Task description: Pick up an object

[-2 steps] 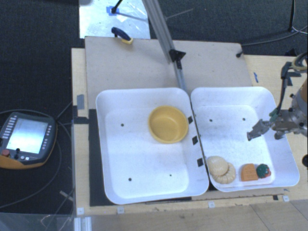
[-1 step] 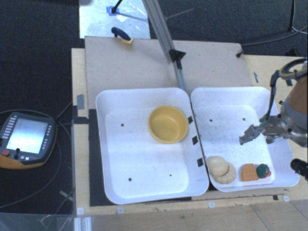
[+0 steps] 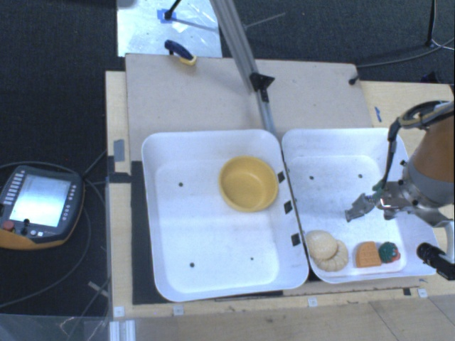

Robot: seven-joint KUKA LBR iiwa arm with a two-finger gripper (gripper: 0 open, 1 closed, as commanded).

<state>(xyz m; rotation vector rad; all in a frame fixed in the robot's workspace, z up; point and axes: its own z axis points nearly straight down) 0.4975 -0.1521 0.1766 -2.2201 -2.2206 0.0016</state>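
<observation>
From the fixed camera above the bench, two shallow white plastic bins sit side by side. The left bin (image 3: 178, 261) holds a round yellow plastic bowl (image 3: 248, 183), upright, near its upper right corner. The right bin (image 3: 334, 148) holds three small things along its near edge: a pale beige bun-shaped toy (image 3: 325, 249) in the near left corner, an orange square cracker-like piece (image 3: 367, 254) just beside it, and a small dark green rounded piece (image 3: 389, 251) touching the orange one's right side.

The grey arm with its orange band reaches in from the right, and its two-finger gripper (image 3: 360, 208) hangs over the middle of the right bin, above and apart from the three small things. Whether the jaws stand apart or together I cannot tell.

As a judgement, the pick is not yet done: nothing is seen held. What is left is to descend on one object, probably the nearest, close on it and lift.
</observation>
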